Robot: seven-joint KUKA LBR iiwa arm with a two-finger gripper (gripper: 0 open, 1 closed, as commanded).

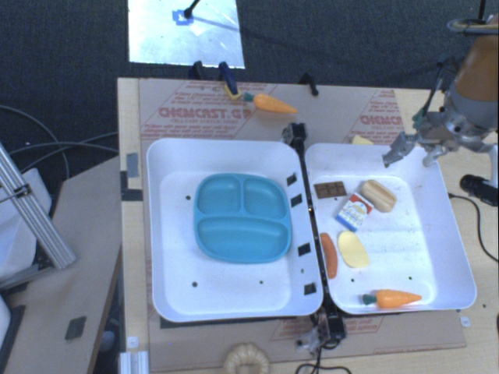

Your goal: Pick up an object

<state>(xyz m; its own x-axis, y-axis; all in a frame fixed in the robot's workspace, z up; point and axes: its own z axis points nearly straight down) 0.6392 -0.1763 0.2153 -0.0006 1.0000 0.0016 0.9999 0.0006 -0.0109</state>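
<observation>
The tool (413, 148) hangs over the far right corner of the right bin (448, 232), its two fingers spread apart with nothing between them.

Nearest to it lies a toy hot dog bun (379, 195), tilted across the bin floor and touching the small carton (355, 212) on its near side. A chocolate bar piece (330, 189) sits just to the left. Further toward the front lie a red sausage (329, 255), a pale yellow slice (352, 250) and an orange carrot (392, 297) near the front wall.

All of these look like hollow plastic play food, so probably light, stiff and fairly slick. The bun seems the likeliest pick: rounded and raised, best pinched across its short width at mid-length. The flat chocolate and slice would likely slip under the fingers.

The left bin (175, 178) holds a blue divided plate (240, 216). Another carrot (270, 104) rests on the surface (195, 107) behind the bins.
</observation>
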